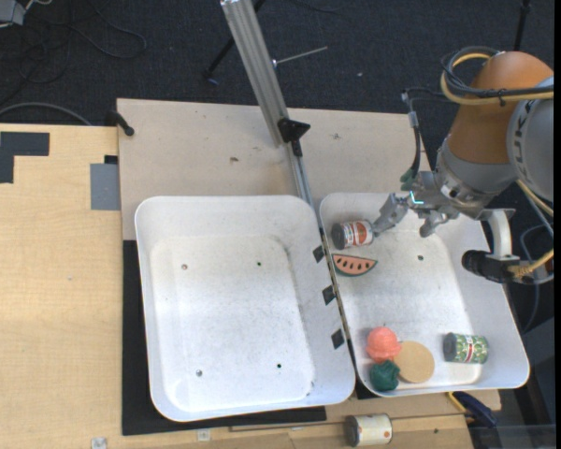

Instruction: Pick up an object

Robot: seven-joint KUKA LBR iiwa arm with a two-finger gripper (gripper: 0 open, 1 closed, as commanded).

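Two shallow white bins sit side by side. The left bin [224, 297] has an open floor with free room across it. In the right bin [430, 279], the middle floor is open. At its far left, a small can [352, 234] lies beside a watermelon slice [354, 265], with the gripper [413, 213] just beyond. The near edge is crowded: a pink ball [383, 341], green lump [385, 375], tan disc [416, 362] and green can [465, 348]. A slanted metal rail [262, 78] crosses above the divide between bins.
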